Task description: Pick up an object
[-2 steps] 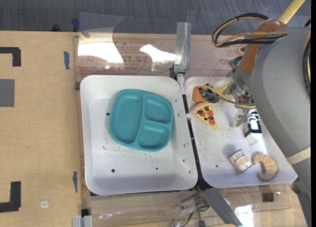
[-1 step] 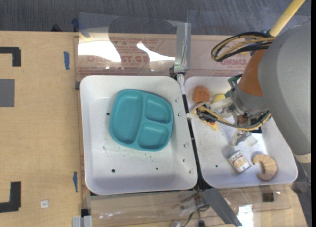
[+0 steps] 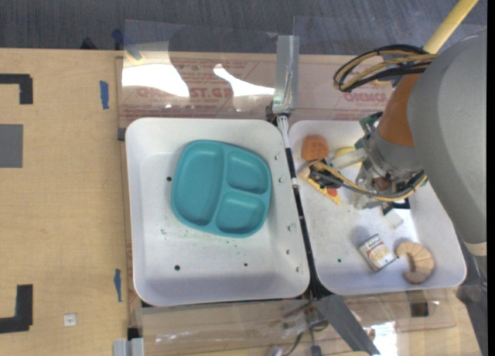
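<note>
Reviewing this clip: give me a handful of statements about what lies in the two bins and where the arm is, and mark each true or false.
1. The teal divided plate lies in the left bin. True.
2. The croissant lies in the left bin beside the plate. False: it lies near the front right corner of the right bin.
3. The small can lies just left of the croissant. True.
4. The arm hangs over the left bin. False: it is over the right bin, toward its back.
5. The plate has three compartments. True.
6. The round orange-brown piece sits at the front of the right bin. False: it is near the back left corner.
</note>
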Available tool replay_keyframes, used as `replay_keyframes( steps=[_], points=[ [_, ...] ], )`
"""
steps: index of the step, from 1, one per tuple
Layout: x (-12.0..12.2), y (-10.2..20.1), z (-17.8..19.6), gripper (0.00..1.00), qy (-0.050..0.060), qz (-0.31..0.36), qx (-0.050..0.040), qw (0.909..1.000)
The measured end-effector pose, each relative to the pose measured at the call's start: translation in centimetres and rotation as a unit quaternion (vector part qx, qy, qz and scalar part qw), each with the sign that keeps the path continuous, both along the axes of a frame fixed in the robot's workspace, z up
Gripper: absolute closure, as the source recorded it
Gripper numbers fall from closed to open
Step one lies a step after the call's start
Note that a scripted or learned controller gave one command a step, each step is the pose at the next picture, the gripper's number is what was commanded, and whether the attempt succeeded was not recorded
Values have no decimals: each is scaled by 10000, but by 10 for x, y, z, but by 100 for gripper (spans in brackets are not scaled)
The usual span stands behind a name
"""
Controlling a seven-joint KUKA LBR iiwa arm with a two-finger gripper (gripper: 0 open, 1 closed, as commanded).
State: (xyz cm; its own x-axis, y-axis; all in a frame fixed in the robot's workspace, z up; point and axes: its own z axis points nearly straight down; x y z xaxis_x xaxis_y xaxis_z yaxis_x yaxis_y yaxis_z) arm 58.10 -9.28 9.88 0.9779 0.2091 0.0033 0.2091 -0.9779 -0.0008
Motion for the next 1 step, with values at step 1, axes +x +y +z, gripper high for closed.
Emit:
replay_keyframes(
  steps=[1],
  points=[
    [-99,-79,-10,100,2,1051,-31,9945]
  ],
)
